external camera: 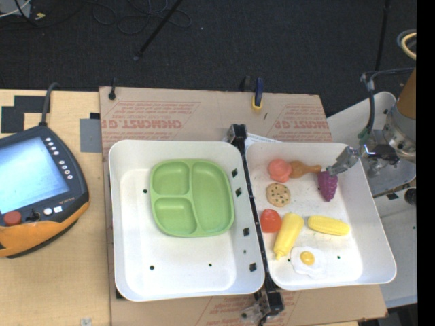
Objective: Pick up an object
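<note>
The right bin [370, 250] holds several toy foods: a pink drumstick [282, 169], a purple bunch of grapes [327, 185], a cookie [278, 195], a red piece [270, 220], a yellow bottle [287, 234], a corn cob [329, 225] and a fried egg [308, 259]. My gripper [342, 162] reaches in from the right, its tip just above the grapes at the bin's upper right. I see nothing held between its fingers.
The left bin [129, 250] carries a green divided plate [192, 197]. A teach pendant [37, 182] lies at the far left on the bench. Cardboard [177, 117] lies beneath both bins, with a blue and yellow clamp [257, 94] at its back edge.
</note>
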Tool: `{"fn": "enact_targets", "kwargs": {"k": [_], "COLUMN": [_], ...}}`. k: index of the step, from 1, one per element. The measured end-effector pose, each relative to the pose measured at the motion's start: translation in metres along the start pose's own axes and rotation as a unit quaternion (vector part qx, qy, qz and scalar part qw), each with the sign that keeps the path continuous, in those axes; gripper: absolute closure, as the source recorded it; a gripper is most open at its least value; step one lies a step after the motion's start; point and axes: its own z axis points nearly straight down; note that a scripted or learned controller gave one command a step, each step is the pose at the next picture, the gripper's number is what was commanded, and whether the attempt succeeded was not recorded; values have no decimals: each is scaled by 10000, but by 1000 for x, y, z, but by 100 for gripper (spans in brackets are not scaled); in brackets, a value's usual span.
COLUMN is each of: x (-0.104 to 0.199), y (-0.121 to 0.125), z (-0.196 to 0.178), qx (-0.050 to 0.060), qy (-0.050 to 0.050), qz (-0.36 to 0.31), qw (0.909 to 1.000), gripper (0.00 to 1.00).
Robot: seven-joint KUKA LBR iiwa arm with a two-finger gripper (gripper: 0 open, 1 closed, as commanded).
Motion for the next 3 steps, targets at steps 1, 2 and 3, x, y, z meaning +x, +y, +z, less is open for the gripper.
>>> {"fn": "enact_targets", "kwargs": {"k": [1,2,3], "x": [0,8,9], "y": [2,8,16], "z": [-6,55,115], "qx": [-50,-23,-22], "qy": [-13,-3,-4], "qz": [-5,-30,-36], "qw": [10000,10000,10000], "gripper": [0,0,0]}}
